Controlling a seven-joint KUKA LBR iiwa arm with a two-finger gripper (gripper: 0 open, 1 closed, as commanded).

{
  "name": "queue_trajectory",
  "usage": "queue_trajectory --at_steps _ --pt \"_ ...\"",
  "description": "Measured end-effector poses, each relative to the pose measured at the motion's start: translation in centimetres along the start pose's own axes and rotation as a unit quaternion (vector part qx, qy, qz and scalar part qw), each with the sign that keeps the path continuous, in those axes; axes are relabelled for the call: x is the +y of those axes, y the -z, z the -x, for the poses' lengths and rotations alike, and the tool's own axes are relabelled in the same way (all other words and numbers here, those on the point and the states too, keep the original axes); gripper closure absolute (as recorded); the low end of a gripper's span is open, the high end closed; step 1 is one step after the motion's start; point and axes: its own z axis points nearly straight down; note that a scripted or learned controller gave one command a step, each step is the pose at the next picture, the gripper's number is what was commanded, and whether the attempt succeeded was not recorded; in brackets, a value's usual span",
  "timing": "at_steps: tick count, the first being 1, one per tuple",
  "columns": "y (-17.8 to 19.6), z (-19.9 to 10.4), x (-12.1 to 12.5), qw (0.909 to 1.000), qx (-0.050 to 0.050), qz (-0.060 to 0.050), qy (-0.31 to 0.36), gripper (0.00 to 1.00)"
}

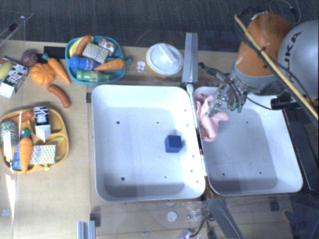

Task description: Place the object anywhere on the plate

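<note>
A crumpled pink cloth (208, 124) lies against the left wall of the right bin (259, 153). My gripper (216, 109) hangs down over the cloth's upper part. Its fingers are closed on a fold of the pink fabric, and the rest of the cloth trails down toward the bin floor. A small blue cube (173, 143) sits near the middle of the left bin (129, 133). A yellow plate (61, 133) rests on the bench at the far left and carries toy food. A round white plate (165, 59) stands behind the left bin.
A blue bowl (119, 73) full of toy food stands at the back left. Next to it lie a toy pumpkin (41, 74), a carrot (62, 71) and a sausage (60, 95). A grey metal post (189, 59) rises between the bins at the back.
</note>
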Motion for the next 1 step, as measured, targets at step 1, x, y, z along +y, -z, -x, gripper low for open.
queue_trajectory --at_steps 1 --pt "4.01 0.15 0.28 1.0 0.001 0.0 0.002 1.0"
